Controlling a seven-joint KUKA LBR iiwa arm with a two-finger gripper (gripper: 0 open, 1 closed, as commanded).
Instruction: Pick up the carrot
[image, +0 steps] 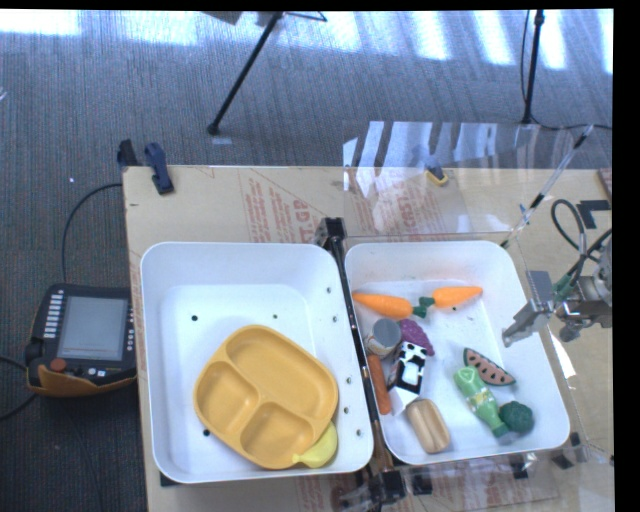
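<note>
Carrots lie in the right bin (500, 262): one carrot (383, 304) at about ten o'clock, a second carrot (456, 296) toward twelve (both look like hard, light, slick toy plastic). Best taken across the thick orange middle, I'd say, away from the taper. Whether the gripper (535, 318) at three o'clock is open, I cannot tell.

A robotics lab, by every sign: a plywood bench (250, 200) stands on grey carpet (150, 90), tripod legs (245, 70) rise at twelve o'clock, a teach pendant (85, 335) with trailing cable lies at nine o'clock, and clear shielding (450, 170) stands behind two white bins (160, 270) holding toy food.
</note>
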